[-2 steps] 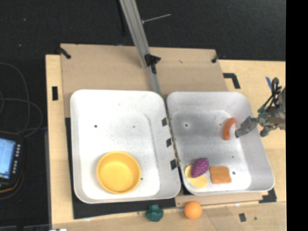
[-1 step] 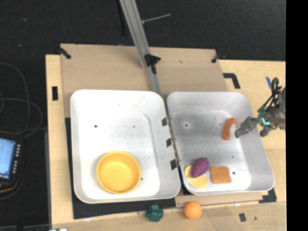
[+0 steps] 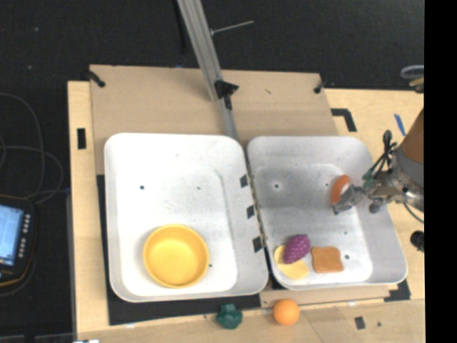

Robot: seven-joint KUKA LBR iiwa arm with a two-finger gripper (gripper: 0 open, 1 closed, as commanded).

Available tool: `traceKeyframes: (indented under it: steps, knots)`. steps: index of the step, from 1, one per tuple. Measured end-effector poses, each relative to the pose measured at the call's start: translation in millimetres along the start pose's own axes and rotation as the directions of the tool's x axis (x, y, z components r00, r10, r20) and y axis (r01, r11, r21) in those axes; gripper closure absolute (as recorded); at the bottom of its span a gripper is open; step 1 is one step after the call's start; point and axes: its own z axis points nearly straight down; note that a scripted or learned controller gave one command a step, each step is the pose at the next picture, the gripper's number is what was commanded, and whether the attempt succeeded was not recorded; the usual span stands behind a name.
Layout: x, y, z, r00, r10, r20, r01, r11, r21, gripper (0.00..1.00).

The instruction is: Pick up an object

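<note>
Dark flooring is framing a pale wooden bench (image 3: 82,320), and two shallow white bins are sitting on it side by side. Far to the left of my fingers, the left bin (image 3: 171,163) is holding a yellow bowl (image 3: 176,255), sitting upright near its front edge. Closer to me, the right bin (image 3: 300,163) is holding a purple, knobbly piece (image 3: 296,247) that is lying partly over a flat pale yellow piece (image 3: 291,268), and just beside those a tan slice like toast (image 3: 328,259), all below and left of my fingertips. Outside the bins, a small green object (image 3: 229,316) and an orange ball (image 3: 285,311) are resting on the bench's front strip. My gripper (image 3: 345,199) is reaching in over the right bin, and a small, rounded orange-red object (image 3: 340,186) is sitting right at my fingertips, touching them. I cannot tell how my fingers are standing, nor whether they are pinching it.
</note>
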Motion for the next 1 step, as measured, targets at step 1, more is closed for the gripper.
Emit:
traceKeyframes:
  steps: [1]
  knots:
    - [-5.4, 0.4, 43.1, 1.0, 0.002, 0.001, -0.002, 1.0, -0.001, 0.0]
